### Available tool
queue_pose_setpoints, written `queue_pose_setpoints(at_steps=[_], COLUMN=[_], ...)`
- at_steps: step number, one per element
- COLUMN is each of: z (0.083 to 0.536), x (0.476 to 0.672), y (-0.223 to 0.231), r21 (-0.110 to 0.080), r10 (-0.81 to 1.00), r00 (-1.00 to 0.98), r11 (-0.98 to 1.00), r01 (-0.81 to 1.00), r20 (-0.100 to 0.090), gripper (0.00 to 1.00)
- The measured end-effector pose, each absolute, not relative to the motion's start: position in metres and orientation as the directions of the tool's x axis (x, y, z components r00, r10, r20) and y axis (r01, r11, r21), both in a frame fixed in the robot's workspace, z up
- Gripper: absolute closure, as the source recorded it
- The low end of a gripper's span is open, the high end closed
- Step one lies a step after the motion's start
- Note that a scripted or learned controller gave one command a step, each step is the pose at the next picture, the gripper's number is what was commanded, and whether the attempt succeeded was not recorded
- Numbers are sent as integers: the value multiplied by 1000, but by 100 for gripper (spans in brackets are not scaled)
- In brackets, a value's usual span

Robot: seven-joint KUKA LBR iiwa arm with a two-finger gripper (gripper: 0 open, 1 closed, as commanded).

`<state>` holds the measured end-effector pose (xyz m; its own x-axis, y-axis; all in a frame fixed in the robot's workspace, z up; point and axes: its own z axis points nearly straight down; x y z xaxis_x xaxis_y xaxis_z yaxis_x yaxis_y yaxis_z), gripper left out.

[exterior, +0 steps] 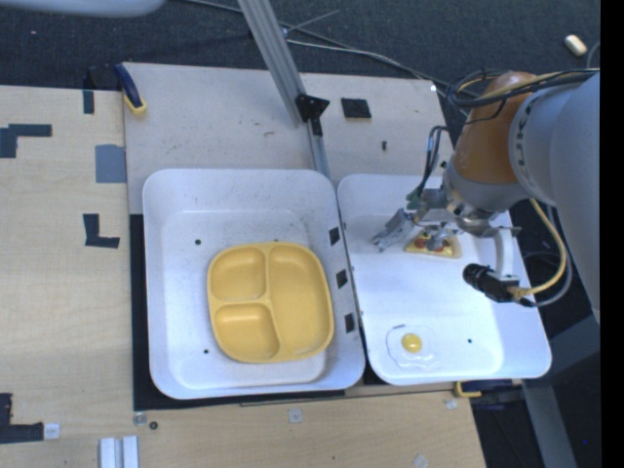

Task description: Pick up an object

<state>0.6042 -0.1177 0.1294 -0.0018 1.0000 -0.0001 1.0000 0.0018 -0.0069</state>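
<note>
At the centre of the frame we see two shallow white bins side by side on a pale worktop (224, 115). The left bin (175, 203) holds a yellow divided plate (271, 300) with three compartments, lying flat toward the bin's lower middle. The right bin (507, 354) holds a toy fried egg (410, 344) near its lower edge, and a small flat red and yellow item (434, 246) in its upper part; we cannot tell what that item is.

From the right of the frame the grey arm (561, 154), with its orange band (487, 135), reaches over the right bin. Its tool (395, 230) sits in the bin's upper part, just left of the small flat item, and we cannot tell how it stands.

A slanted metal pole (273, 37) crosses the top middle of the frame and meets the worktop near the gap between the bins. To the left lies a light wood surface (49, 261) with dark tape marks. Dark carpet (390, 8) fills the upper frame, crossed by thin cables. A yellow and blue clamp (130, 91) sits at the worktop's upper left corner.
</note>
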Motion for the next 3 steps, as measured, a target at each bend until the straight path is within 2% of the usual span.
queue_pose_setpoints(at_steps=[1, 2, 3], z=[85, 97, 160], x=[605, 606, 612], y=[-118, -118, -119], r21=[2, 6, 4], r10=[1000, 1000, 1000], r00=[-1, -2, -2], r11=[1, 2, 2], r01=[1000, 1000, 1000], r20=[-3, -4, -1], gripper=[0, 100, 100])
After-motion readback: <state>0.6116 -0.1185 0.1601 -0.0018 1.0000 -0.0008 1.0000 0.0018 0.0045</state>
